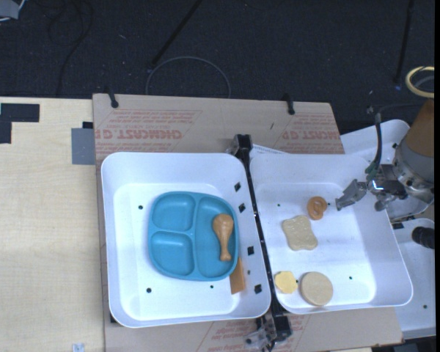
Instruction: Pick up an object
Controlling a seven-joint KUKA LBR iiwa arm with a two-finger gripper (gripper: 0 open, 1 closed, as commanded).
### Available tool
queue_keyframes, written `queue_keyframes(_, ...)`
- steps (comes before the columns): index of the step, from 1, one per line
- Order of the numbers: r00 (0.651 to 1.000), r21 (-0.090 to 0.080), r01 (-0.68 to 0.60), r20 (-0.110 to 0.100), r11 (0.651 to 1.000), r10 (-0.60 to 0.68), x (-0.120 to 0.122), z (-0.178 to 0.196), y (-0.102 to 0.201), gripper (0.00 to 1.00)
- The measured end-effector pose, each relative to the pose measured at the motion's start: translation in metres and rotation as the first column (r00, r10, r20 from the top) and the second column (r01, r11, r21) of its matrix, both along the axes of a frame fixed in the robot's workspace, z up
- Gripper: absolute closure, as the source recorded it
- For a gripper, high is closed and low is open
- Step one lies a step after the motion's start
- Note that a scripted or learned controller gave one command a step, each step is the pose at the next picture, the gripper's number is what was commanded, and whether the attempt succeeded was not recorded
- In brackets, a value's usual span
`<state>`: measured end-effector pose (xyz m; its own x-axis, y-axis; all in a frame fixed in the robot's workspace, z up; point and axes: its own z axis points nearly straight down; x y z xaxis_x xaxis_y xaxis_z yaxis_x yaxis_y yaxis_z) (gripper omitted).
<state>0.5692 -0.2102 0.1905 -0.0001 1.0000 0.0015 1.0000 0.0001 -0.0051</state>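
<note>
Two shallow white bins sit side by side on the surface [44, 218], split by a dark divider so that what lies in one stays out of the other. In the left bin [125, 182] a blue sectioned plate [183, 237] lies flat, with a toy drumstick [224, 235] resting in its right compartment, knob end toward the far side; a thin brown strip [237, 277] lies just beside the plate's near right edge, against the bin wall. The right bin [381, 270] holds the loose pieces the arm can most readily reach: a small orange round piece [317, 207] toward the far side, a pale bread-shaped slice [299, 233] just nearer, and at the near edge a small yellow disc [284, 281] touching or almost touching a larger cream disc [316, 288]. The gripper [363, 189] reaches in from the right and hangs over the far right part of that bin, one dark finger stretched toward the orange round piece but apart from it. The jaws appear spread, and nothing sits between them. No object has been lifted yet; all lie on the bin floor. The orange piece is the nearest candidate and stands free of its neighbours, which should make it an easier target than the paired discs, where closing on one may nudge the other.
</note>
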Motion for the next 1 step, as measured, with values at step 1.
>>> queue_keyframes(1, 1.000, 0.001, 0.000, -0.002, 1.000, 0.000, -0.0097, -0.0582, -0.0009, 0.00)
